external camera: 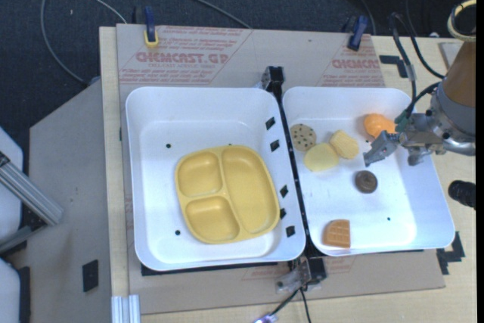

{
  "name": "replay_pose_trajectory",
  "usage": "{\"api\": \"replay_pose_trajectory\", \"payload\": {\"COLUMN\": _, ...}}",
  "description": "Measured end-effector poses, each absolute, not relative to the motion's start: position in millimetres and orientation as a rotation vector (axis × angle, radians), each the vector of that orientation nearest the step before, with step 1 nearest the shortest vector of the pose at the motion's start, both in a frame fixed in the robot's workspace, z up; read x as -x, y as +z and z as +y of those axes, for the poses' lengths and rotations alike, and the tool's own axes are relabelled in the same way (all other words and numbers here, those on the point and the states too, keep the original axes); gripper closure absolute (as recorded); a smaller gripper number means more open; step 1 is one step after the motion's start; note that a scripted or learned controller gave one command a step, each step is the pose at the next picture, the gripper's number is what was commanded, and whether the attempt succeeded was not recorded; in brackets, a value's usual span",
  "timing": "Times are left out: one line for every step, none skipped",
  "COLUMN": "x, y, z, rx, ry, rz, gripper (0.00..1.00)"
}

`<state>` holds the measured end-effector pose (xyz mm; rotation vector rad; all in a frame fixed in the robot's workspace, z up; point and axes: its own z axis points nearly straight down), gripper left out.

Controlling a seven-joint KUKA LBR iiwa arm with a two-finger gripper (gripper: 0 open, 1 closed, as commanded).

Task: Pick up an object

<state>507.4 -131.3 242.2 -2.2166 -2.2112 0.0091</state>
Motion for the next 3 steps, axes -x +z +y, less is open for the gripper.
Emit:
{"api": "replay_pose_trajectory", "payload": {"x": -509.5, "y": 247, "z": -131, "rx": 2.22, "ry": 0.0, "rz": -2.22, "gripper": 0.0}}
{"api": "replay_pose_trajectory", "payload": {"x": -510.5, "y": 203, "z": -136, "rx": 2.218, "ry": 0.004, "rz": -2.216, "gripper": 0.0}}
{"api": "replay_pose_trajectory", "payload": {"x": -508.6, "y": 160, "z": -140, "rx": 2.217, "ry": 0.004, "rz": -2.216, "gripper": 0.0}}
